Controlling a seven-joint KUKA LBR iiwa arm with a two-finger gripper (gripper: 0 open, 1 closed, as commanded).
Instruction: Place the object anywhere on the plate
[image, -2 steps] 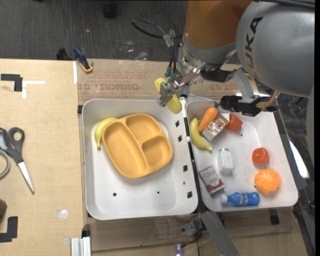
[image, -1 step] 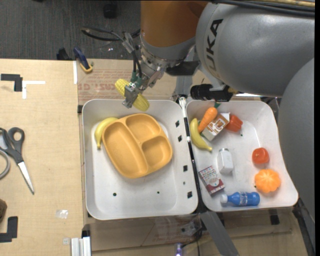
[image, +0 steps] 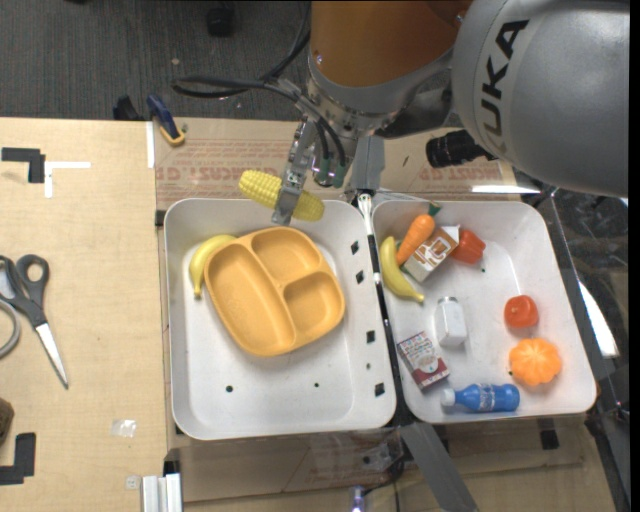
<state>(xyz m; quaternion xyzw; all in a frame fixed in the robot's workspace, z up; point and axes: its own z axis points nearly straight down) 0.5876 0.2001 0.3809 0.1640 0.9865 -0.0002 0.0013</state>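
A yellow corn cob (image: 262, 186) hangs over the back rim of the left bin (image: 190, 400), with my gripper (image: 291, 203) shut on it. One grey finger (image: 294, 180) crosses the front of the cob. The yellow three-compartment plate (image: 272, 290) lies in the left bin, just in front of and below the cob, and holds nothing. A banana (image: 204, 259) curls against the plate's left rim.
The right bin (image: 560, 300) holds a carrot (image: 417, 236), a second banana (image: 397, 272), a juice carton (image: 434, 253), a tomato (image: 520, 312), an orange (image: 535, 362), a blue bottle (image: 483, 398) and small packets. Scissors (image: 30, 310) lie on the bench at left.
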